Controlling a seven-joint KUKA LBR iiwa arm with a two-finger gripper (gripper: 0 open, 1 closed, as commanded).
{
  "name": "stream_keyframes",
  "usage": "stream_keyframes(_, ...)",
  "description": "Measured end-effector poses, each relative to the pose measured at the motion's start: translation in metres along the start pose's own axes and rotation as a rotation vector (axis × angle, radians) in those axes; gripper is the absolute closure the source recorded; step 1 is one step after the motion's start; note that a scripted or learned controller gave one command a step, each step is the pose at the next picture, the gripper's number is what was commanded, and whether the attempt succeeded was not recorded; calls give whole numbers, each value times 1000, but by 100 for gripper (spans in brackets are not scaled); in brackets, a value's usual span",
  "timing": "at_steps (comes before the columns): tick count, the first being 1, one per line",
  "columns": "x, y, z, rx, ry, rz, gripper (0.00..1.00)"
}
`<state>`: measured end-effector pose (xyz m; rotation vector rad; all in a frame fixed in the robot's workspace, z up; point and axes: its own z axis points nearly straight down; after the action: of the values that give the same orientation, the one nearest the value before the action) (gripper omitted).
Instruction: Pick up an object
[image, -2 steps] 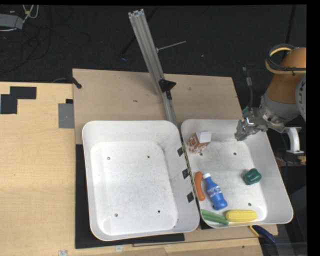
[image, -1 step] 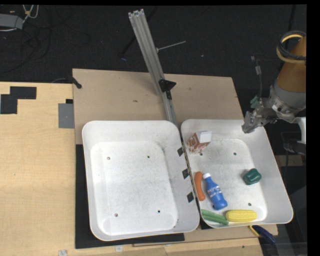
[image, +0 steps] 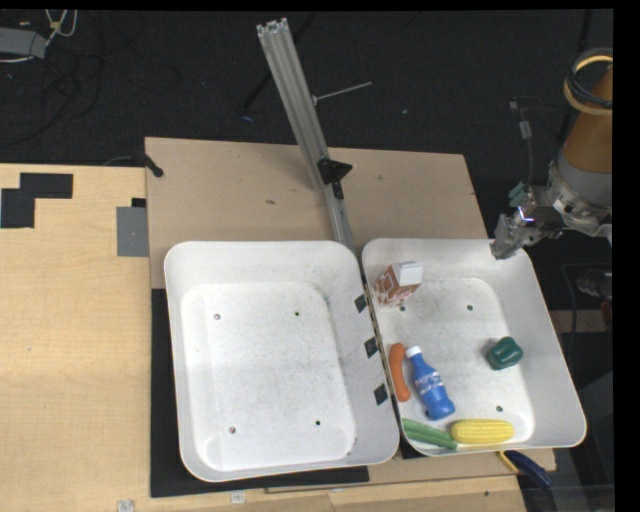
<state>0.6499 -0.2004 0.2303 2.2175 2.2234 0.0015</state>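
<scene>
My gripper hangs at the upper right corner of the right bin, its finger state unclear, well apart from the blue bottle.

The scene is evenly lit from above; the white bins are rendered bright, nearly washed out. The background is left dark, shadows are faint, and fine detail is slightly softened.
</scene>
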Motion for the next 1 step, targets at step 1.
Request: stream_keyframes(1,50,-11,11,6,3,-2,100)
